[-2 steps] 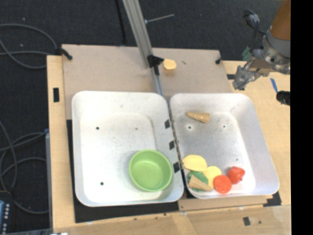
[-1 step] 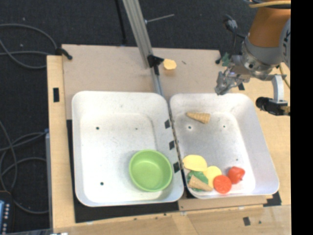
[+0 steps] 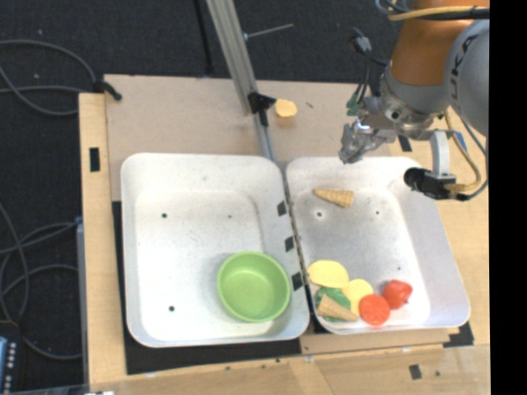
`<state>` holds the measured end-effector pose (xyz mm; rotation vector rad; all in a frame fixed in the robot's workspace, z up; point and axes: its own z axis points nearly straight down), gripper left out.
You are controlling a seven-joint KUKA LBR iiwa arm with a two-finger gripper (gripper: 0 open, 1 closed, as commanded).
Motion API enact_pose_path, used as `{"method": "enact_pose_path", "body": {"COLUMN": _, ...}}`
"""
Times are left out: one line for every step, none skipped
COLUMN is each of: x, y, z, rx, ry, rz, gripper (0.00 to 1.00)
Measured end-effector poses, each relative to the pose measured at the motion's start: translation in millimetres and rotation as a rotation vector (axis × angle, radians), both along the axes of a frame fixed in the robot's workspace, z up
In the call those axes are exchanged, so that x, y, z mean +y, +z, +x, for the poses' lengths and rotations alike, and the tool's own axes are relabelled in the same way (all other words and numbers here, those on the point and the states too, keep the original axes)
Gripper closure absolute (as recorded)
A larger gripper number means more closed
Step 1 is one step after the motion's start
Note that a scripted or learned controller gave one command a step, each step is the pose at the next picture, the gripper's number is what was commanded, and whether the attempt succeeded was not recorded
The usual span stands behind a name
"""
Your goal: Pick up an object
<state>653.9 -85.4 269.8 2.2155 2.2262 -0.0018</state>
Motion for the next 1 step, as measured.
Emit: {"method": "enact_pose_path", "body": {"x": 41.6, "y": -9.6, "z": -5.1, "rx": 0.000, "ry": 0.000, "rz": 0.000, "gripper": 1.00}}
